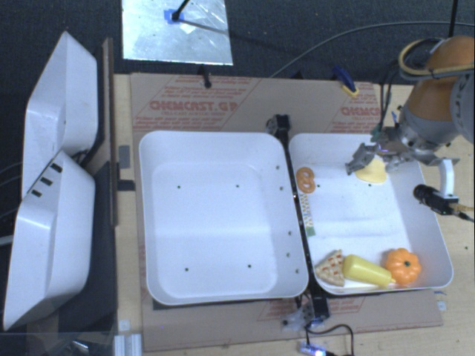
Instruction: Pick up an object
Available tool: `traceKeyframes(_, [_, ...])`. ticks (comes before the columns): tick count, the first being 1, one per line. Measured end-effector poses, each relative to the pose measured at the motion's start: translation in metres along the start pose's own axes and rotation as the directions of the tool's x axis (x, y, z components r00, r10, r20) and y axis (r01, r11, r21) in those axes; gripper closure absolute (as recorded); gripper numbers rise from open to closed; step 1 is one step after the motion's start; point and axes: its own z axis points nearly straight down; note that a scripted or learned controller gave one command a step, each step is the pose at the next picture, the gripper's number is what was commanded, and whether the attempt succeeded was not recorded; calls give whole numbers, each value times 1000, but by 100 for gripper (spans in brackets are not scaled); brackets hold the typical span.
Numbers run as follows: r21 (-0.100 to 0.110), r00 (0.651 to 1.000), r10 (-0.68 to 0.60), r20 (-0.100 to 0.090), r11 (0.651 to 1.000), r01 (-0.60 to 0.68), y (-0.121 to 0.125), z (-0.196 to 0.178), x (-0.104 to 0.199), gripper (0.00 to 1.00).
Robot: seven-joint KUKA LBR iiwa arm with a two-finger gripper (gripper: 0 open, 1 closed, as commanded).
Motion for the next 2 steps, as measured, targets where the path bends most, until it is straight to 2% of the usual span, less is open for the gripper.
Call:
traceKeyframes(1, [0,1000,-1,0,1000,1,8,56,5,0])
traceKeyframes(2, [-6,1000,-1,1,1000,1,9,42,4,100])
